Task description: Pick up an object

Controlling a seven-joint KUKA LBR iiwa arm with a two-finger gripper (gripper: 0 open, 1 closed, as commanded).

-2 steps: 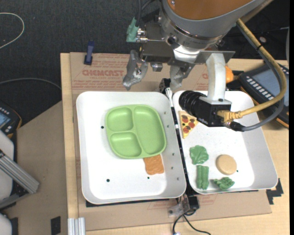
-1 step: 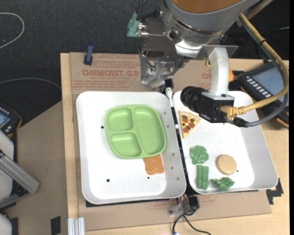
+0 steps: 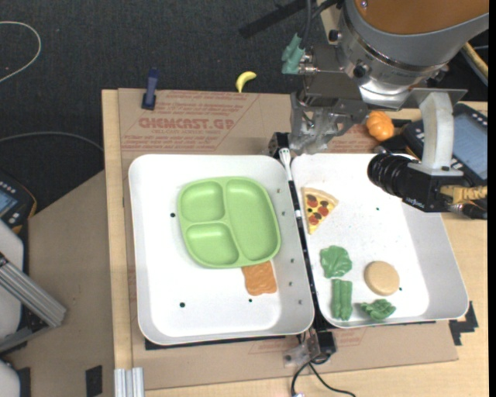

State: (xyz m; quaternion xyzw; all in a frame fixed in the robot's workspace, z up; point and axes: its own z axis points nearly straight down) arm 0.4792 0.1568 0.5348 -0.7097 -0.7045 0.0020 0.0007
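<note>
Here, from the overhead camera, we see the end effector [image 3: 314, 139] hanging over the far edge of the right bin [image 3: 418, 233], near the divide; we cannot tell how far open it is. In that bin lie a pizza slice [image 3: 316, 208], broccoli [image 3: 335, 261] and a round biscuit [image 3: 381, 277]. The left bin [image 3: 155, 233] carries a green divided plate [image 3: 229, 222].

- Broad grey arm body [image 3: 403, 46] with a rounded orange band [image 3: 411, 12] across its upper section.
- Pale silver flange ring beneath the band.
- Dark metal two-finger gripper [image 3: 314, 139] with grey block housing.
- Black cables run along the mount.
</note>
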